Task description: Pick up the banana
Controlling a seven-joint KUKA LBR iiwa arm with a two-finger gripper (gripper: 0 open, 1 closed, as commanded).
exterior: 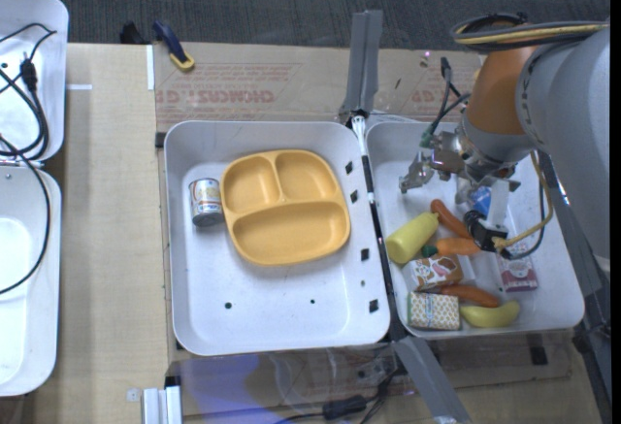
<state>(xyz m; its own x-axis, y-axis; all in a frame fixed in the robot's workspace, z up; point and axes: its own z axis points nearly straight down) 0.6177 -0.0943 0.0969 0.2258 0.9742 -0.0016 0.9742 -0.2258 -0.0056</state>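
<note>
The banana (491,315) is yellow and curved. It lies near the front edge of the right bin (388,152), just right of a small snack box (434,309). My gripper (468,187) hangs over the back half of that bin, below the orange band of the arm (500,92). It is well behind the banana and apart from it, with cables running around the wrist. Nothing of the banana is covered by the arm.
Between gripper and banana lie a yellow squash-like piece (411,236), carrots (454,230), a small packet (436,271) and a white carton (519,275). The left bin (184,315) holds a yellow divided plate (286,207) and a small can (205,202).
</note>
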